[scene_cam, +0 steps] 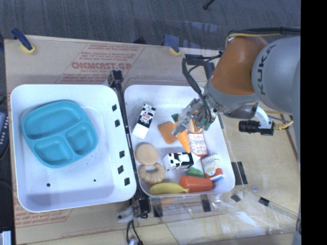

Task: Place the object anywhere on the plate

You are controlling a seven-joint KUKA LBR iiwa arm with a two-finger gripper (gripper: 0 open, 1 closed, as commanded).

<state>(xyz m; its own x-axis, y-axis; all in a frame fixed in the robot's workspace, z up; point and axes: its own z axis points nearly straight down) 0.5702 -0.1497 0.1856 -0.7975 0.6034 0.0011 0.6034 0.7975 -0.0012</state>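
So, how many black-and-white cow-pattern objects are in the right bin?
2. One cow-pattern carton stands near the bin's left wall, upper part. The other cow-pattern object lies lower, near the middle. The gripper may hide more.

The arm (255, 70) is cut off by the right edge of the picture. Its wrist covers the right bin's (134, 93) upper right corner. The gripper (191, 117) lies over the toys, and its fingers are too small to tell apart. It hides the top of a carrot (184, 142). The labels on the small cartons (210, 165) are too blurred to read.
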